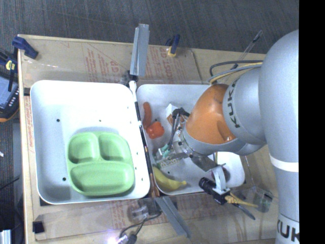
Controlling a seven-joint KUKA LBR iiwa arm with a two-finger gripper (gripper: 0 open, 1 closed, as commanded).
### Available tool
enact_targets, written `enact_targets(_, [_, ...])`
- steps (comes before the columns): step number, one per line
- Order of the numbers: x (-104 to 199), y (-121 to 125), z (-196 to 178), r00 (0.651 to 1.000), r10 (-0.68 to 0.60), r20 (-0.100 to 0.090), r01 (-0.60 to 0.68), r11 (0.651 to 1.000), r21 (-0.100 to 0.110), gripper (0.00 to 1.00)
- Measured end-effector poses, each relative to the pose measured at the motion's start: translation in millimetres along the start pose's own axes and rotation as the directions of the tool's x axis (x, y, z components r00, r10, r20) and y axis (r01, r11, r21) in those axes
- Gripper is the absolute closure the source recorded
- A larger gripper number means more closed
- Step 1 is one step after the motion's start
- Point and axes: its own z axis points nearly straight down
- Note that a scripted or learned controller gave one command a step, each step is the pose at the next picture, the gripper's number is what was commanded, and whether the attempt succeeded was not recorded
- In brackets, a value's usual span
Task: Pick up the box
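Camera view: nearest, in the right bin (231,169), a yellow banana (170,181) lies along the near wall. Just beyond it the gripper (173,142) hangs low over the bin floor, under the orange band (208,118) of the arm. Whether the gripper is spread or pressed together, I cannot tell. A small pale thing with green (163,153) is just beside it, partly hidden; if this is the box, I cannot tell. Farther lie a red round piece (155,130) and a red long piece (147,111). The left bin (61,100) bears a green divided tray (100,164).
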Motion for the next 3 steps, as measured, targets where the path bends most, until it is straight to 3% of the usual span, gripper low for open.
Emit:
enact_targets(1, [-5.2,-1.1,-1.2,1.000,0.006,0.009,-0.006,1.000,-0.001,0.00])
enact_targets(2, [-8.8,20.2,12.1,0.973,0.230,0.000,-0.230,0.973,0.010,0.00])
enact_targets(3, [-7.2,21.8,2.1,0.974,0.226,-0.004,-0.226,0.974,0.010,1.00])
